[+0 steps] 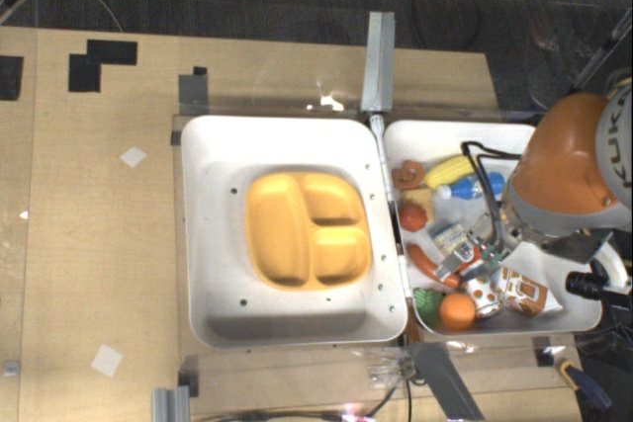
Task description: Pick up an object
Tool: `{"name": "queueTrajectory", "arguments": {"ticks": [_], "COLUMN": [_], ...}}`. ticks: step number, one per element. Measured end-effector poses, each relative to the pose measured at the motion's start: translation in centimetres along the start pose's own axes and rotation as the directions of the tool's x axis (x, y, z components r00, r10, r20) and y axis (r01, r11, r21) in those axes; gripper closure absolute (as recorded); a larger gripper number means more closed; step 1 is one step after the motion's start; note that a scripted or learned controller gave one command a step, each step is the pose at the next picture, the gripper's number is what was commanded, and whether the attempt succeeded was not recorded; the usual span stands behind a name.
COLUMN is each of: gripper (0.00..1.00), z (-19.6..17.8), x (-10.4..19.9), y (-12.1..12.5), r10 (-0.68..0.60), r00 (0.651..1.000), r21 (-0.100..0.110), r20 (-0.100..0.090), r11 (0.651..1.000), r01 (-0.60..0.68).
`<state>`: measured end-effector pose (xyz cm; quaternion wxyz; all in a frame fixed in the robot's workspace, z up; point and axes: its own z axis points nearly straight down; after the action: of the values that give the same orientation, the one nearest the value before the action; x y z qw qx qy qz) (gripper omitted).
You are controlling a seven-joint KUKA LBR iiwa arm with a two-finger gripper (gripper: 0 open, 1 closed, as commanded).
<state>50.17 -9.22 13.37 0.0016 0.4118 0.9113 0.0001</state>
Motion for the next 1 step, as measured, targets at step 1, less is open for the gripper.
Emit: {"name": "queueTrajectory", "arguments": {"ticks": [1], "gripper": [0.00], "z": [-5.66], "x": [-5.09], "y": [-2.26], "r10": [-0.007], "r00": [1.000], "r21": [-0.004], "r20": [0.006], "r11": [1.000], "r01": [0.007]}}
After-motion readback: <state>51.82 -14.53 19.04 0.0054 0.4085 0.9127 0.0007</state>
